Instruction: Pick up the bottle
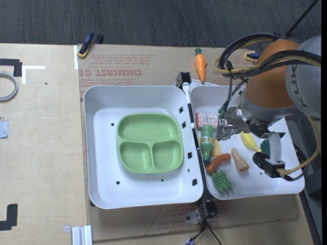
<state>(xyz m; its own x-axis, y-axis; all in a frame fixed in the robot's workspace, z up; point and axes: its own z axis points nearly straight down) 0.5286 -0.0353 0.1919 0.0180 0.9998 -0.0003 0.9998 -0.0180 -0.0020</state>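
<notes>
Right bin (286,188), bottle (206,142) beside tool (223,128)

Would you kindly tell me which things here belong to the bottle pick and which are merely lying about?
Job: green bottle; gripper beside it; right bin.

Lying about: green tray; carrot outside the bins; sausage; banana; cone; left bin.

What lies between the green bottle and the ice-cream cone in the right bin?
In the camera view, a sausage lies between the bottle and the cone.

Grey arm (306,75) with a broad orange band (271,78) and looping black cables (245,42).
</notes>
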